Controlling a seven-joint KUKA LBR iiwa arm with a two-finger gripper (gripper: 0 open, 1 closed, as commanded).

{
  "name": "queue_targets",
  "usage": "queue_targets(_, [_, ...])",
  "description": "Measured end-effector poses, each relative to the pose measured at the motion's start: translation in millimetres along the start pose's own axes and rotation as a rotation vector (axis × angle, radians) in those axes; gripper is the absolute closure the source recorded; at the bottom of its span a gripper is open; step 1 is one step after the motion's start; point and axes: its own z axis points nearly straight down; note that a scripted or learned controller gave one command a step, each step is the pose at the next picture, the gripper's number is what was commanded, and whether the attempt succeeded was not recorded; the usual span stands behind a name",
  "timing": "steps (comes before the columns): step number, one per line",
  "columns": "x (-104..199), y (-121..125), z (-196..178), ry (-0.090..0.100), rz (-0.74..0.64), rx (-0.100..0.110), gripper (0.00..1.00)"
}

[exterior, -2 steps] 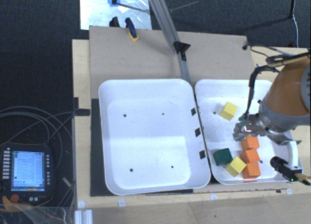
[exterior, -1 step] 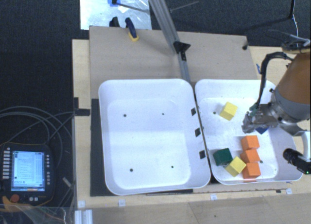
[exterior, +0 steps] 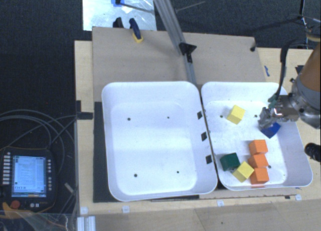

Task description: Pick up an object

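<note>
**Tool low over the blue block in the right bin**

The blue block (exterior: 271, 130) lay in the right bin (exterior: 296, 181), toward its far right side, partly covered from above by the tool (exterior: 268, 120). Only the block's lower corner showed below the metal, so whether the tool was apart, together, or clamped on the block could not be told from this slanted view. The block sat directly beneath and just toward the near side of the tool's tip, touching or almost touching it; that vertical alignment was the relation any lift would depend on.

Near it, apart from the block, an orange cube (exterior: 258, 147) headed a short row with a second orange cube (exterior: 259, 160) and a third (exterior: 260, 175). A yellow cube (exterior: 244, 171) and a green cube (exterior: 230, 161) sat to their left, another yellow cube (exterior: 235, 114) farther back. The left bin (exterior: 113, 99) stood beside it on the surface (exterior: 220, 49).
</note>
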Motion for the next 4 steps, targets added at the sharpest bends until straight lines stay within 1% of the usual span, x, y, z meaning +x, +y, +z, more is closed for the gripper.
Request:
queue_targets(1, [48.5, 5.5, 16.5, 0.003, -0.005, 0.007, 1.0])
queue_targets(3, [152.0, 9.1, 19.9, 0.004, -0.006, 0.007, 1.0])
queue_targets(4, [196.7, 36.0, 34.1, 0.003, -0.005, 0.006, 1.0])
